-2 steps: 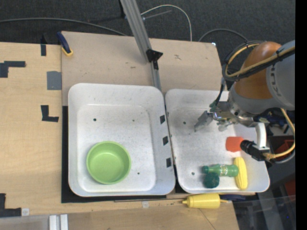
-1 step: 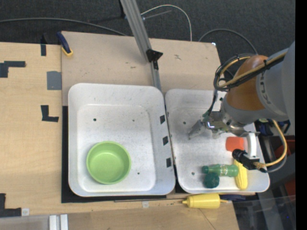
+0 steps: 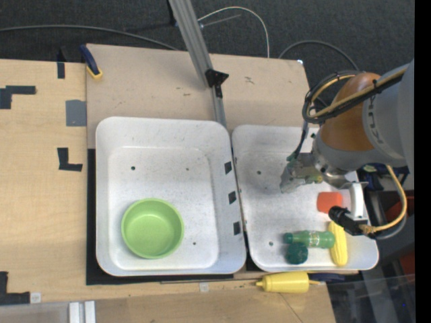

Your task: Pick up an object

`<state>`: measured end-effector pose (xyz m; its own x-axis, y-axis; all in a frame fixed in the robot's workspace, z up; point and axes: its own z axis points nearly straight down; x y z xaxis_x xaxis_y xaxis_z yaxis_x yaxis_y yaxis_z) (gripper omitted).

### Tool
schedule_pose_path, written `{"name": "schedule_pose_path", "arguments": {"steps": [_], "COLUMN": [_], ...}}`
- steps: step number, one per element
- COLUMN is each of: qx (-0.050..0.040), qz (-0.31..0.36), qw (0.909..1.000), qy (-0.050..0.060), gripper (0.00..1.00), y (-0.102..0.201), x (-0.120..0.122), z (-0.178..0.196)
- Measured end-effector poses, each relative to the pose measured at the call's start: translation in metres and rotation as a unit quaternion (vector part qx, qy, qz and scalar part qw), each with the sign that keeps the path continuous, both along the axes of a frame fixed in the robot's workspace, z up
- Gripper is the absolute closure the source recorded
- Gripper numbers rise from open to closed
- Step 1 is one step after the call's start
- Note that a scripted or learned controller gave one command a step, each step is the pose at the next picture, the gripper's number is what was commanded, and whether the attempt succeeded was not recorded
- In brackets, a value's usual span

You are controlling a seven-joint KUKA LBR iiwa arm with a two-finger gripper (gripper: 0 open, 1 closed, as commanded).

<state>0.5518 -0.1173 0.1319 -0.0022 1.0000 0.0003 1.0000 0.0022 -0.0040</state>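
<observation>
Bench view from my end, left to right: left bin (image 3: 108, 140) holds a green bowl (image 3: 152, 228), sitting upright in the near-left corner, well apart from everything else. Grey pole (image 3: 196, 39) comes down from the top of the view and ends at a black clamp (image 3: 215, 78) just behind the seam between the two bins. Right bin (image 3: 259, 153) carries the pickable stuff, all bunched at its near-right side: a green bottle (image 3: 306, 239) lying on its side with a darker green cap end (image 3: 295, 252) toward the front rim, a yellow banana-like piece (image 3: 339, 243) touching the bottle's right end, and an orange-red block (image 3: 329, 202) just behind those, partly covered by the arm's hardware. Gripper (image 3: 291, 180) sits low over bare bin floor in the middle of the right bin, behind and left of the bottle, apart from all the objects. I see nothing between its fingers; whether they're spread or pressed together I can't tell from this angle. Arm (image 3: 350, 123) with its orange band reaches in from the right, cables looped over it. Yellow bottle-shaped item (image 3: 286, 282) lies on the bench outside the front rim of the right bin.
</observation>
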Motion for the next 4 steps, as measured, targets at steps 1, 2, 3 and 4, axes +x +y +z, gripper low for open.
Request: {"name": "schedule_pose_path", "arguments": {"steps": [1, 2, 3, 4], "qx": [-0.0007, -0.0005, -0.0003, 0.0001], "qz": [-0.001, 0.000, 0.000, 0.002], "qw": [1.0000, 1.0000, 1.0000, 1.0000], "qy": [-0.004, -0.004, -0.002, -0.001], "gripper": [1.00, 1.00, 1.00, 1.00], "y": [-0.004, 0.004, 0.004, 0.054], "x": [-0.001, -0.003, -0.002, 0.016], "z": [0.062, 0.108, 0.132, 0.114]}}
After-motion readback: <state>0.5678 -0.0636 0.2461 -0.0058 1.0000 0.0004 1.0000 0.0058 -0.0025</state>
